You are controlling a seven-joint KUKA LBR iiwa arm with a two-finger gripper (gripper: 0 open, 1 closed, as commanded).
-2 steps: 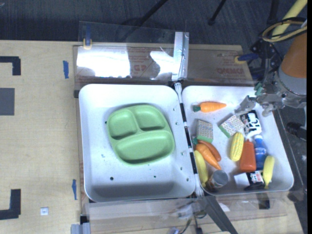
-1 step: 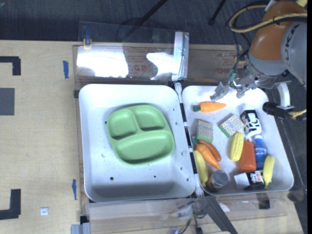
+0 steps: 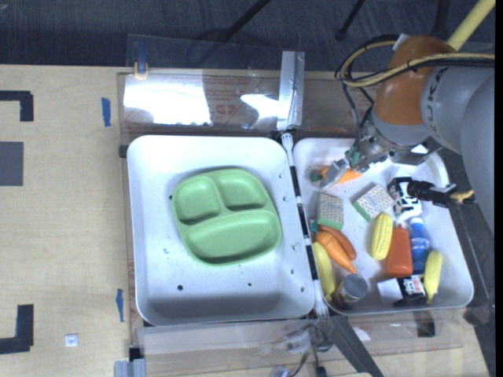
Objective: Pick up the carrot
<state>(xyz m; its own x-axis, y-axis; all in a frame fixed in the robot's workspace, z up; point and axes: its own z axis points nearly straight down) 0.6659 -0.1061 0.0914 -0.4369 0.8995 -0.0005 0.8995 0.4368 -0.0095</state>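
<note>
In right bin (image 3: 464, 289) | carrot (image 3: 338, 244) partly buried | claw (image 3: 355, 157) grip unclear

Green tray (image 3: 226, 214) in left bin (image 3: 149, 234); corn (image 3: 381, 235) right.

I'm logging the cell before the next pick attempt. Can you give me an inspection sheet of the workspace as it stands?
Surface: two white bins side by side, left bin, right bin, on a light wooden bench.
Job's things: carrot lies in the right bin's left part, beside a banana.
Clutter: green divided plate in the left bin; corn cob, orange bottle, blue bottle, a second banana and a small can in the right bin.
Grippers: tool over the right bin's far end, away from the carrot; finger state unclear.
Cables: yellow-and-black loop by the arm's orange band.
Surroundings: clear panel behind the left bin.
</note>
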